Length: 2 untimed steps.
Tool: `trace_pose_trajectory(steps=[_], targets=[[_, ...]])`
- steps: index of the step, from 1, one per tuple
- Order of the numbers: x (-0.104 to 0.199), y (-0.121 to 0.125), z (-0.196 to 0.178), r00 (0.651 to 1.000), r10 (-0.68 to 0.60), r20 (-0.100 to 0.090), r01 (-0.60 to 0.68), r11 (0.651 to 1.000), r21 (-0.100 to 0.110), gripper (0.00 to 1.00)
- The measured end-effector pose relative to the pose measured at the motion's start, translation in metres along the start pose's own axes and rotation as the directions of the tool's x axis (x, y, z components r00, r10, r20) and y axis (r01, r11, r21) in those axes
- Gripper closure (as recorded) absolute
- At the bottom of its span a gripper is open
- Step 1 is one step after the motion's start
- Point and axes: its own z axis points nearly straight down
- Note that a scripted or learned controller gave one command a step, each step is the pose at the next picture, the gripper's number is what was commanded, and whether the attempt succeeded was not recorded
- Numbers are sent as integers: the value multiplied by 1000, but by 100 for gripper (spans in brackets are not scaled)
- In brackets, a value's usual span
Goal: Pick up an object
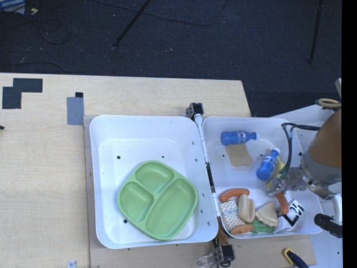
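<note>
The right bin (215, 128) holds a pile of toy food and bottles. One blue bottle (238, 137) lies near the far wall, and a second blue bottle (268, 164) stands tilted beside the arm. A tan slice (240, 155) lies between them. At the near end are an orange sausage (234, 194), a patterned cracker (229, 211), bread pieces (246, 208) (268, 214) and a red sausage (282, 203). My gripper (280, 184) hangs low over the bin's right side, just above the red sausage and right next to the tilted bottle.
The left bin (106, 133) holds a green divided plate (158, 199). A black-and-white block (294, 212) sits at the right bin's near right corner. The wooden bench (39, 183) stretches to the left. A yellow-handled tool (294, 257) lies off the bin's front edge.
</note>
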Motion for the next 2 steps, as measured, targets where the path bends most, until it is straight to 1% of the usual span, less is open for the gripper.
trace_pose_trajectory(steps=[1,2], targets=[[58,15,-88,1000,-8,7,8,1000,-1,100],[58,15,-88,1000,-7,7,7,1000,0,0]])
